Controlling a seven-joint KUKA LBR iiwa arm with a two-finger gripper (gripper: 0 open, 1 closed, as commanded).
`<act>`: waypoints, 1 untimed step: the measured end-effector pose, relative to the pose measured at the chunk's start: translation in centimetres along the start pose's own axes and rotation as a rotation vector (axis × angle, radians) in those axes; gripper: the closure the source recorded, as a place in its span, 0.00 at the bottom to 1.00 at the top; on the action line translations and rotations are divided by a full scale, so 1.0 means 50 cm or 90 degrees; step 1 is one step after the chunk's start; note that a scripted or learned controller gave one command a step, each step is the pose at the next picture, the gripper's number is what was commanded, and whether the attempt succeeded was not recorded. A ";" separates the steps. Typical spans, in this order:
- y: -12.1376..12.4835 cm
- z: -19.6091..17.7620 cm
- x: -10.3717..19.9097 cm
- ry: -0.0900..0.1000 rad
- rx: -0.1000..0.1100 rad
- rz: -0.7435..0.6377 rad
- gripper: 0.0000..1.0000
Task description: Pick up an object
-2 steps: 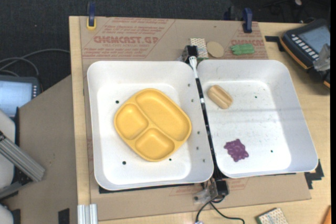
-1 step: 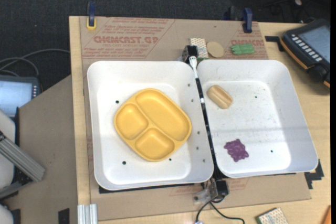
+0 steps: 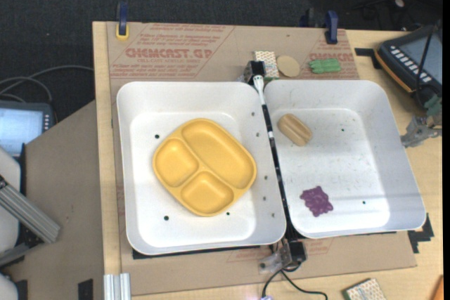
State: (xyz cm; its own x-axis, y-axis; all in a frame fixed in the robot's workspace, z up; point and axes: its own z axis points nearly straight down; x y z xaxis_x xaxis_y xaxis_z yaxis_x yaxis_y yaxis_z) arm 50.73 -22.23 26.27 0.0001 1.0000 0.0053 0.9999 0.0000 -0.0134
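Saw dark carpet beyond a wooden bench [image 3: 70, 151], with a brown printed board [image 3: 176, 53] laid flat on it and held at its far edge by two blue clamps [image 3: 122, 13]. Found two white bins side by side on the board, touching along their inner rims.

Noted a yellow three-compartment plate [image 3: 204, 166] lying flat in the middle of the left-hand bin [image 3: 133, 109], turned at an angle to the bin's walls.

Counted two loose things in the right-hand bin [image 3: 394, 151]: a tan oval bun-like piece [image 3: 294, 129] near the far corner by the inner rim, and a purple grape-like cluster [image 3: 317, 201] toward the near edge, well apart from the bun.

Spotted a tan disc [image 3: 288, 66] and a green piece [image 3: 325, 66] on the board just past the bins' far edge, near each other.

Could not tell the state of the claw.
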 end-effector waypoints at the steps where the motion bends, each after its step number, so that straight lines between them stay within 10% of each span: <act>1: 0.100 0.328 0.077 0.000 -0.002 -0.003 1.00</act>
State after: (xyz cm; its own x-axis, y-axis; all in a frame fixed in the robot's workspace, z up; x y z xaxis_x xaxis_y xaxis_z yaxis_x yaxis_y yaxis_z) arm 55.52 -18.27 9.84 -0.0049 1.0000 0.0057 0.9999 0.0050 -0.0101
